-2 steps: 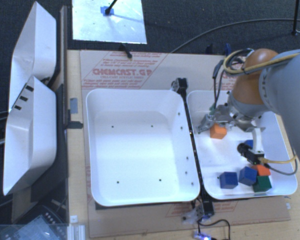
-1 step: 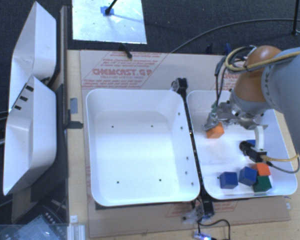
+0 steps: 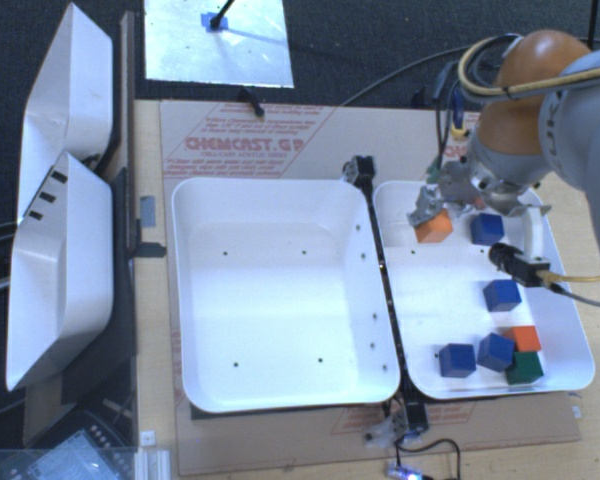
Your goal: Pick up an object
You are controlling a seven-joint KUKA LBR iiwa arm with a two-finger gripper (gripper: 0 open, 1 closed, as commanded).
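Camera view from above the bench gives us an orange block point(image 3: 436, 227) in the far left part of the right bin point(image 3: 570, 368), close to the divider between the two bins. The gripper point(image 3: 429, 208) sits right at this block, its grey fingers reaching down over the block's upper left edge and seeming to touch it. We cannot tell whether the fingers are apart or closed, because the wrist and its fittings cover them from this angle, so we cannot say that the block is held.

Just to the right of the orange block we see a blue block point(image 3: 487, 229), partly tucked under the arm's wrist. Further toward the near side lies a second blue block point(image 3: 501, 295), on its own in the middle of the bin's right half. At the near right corner we find a cluster: a blue block point(image 3: 457, 360) on the left, another blue one point(image 3: 496, 351) beside it, a small orange block point(image 3: 526, 338) behind, and a green block point(image 3: 525, 368) touching the corner wall.

The arm point(image 3: 580, 118) comes in from the right, its orange band point(image 3: 540, 63) above the grey wrist, with yellow and black cables looping around it.

The left bin point(image 3: 195, 268) lies beside the right one, their rims touching along a dark central strip. Both rest on a brown board point(image 3: 245, 143) with red lettering.
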